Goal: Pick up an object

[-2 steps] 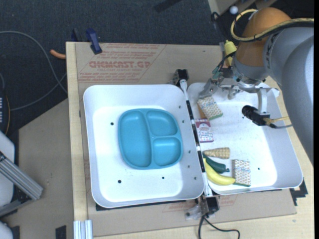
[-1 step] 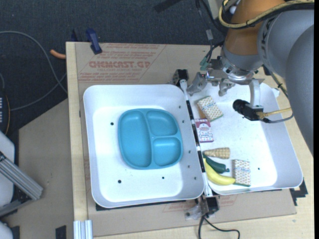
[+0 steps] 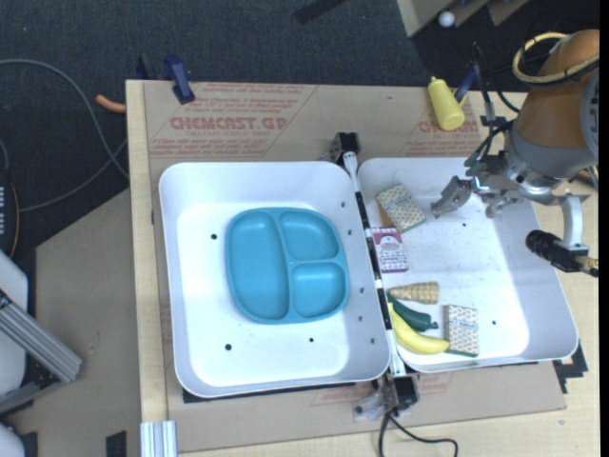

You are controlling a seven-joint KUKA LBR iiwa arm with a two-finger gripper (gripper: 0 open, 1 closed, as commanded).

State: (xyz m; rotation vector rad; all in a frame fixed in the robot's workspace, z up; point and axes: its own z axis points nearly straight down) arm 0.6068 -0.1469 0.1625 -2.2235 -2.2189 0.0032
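My gripper [image 3: 474,194] hangs over the far part of the right bin [image 3: 519,284], the fingers spread apart with nothing between them. Taking the banana [image 3: 419,336] as the reference point: it lies at the near edge of the right bin, close to the divider between the two bins. A dark green vegetable [image 3: 415,314] rests just behind it, touching or nearly so, and a tan cone-shaped item [image 3: 415,293] lies just beyond that. A small patterned packet [image 3: 461,328] sits immediately to the banana's right, apparently touching its tip. Farther back from the banana are a red-and-white carton [image 3: 388,249] against the divider and a checked packet [image 3: 400,208] beyond it, nearest my fingers. The left bin [image 3: 190,284], on the other side of the divider from the banana, holds a blue divided plate [image 3: 285,263]. I judge the banana a light toy, probably stiff with a smooth, slippery skin; the correct hold is across its middle, fingers closing on the curved flanks. The crowding is the main obstacle: the green vegetable, the patterned packet and the bin wall leave little finger clearance around the banana. The checked packet stands apart from everything else, looks flat and light, and offers an easier grip across its short sides.
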